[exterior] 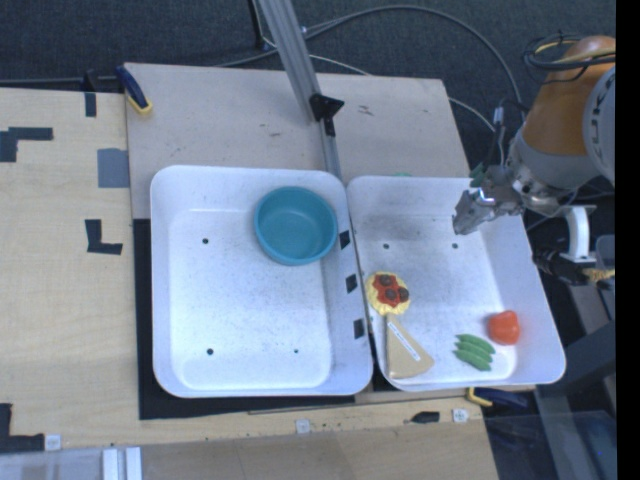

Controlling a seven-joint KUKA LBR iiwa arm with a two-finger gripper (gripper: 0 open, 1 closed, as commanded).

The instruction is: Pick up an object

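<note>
My gripper (467, 219) hangs over the far right part of the right bin (425, 218), with nothing seen between its fingers. Toward the bin's front lie a pizza slice toy (392, 313) near the left wall, a green pea pod (474, 351), and a small red-orange object (504, 326) at the right. All three sit well in front of the gripper. A blue bowl (295, 225) rests at the far right of the left bin (200, 318).
A slanted metal pole (296, 58) runs down from the top to the divide between the bins. Cables (420, 28) trail across the dark floor behind the bench. A blue and yellow clamp (133, 90) sits at the bench's far left corner.
</note>
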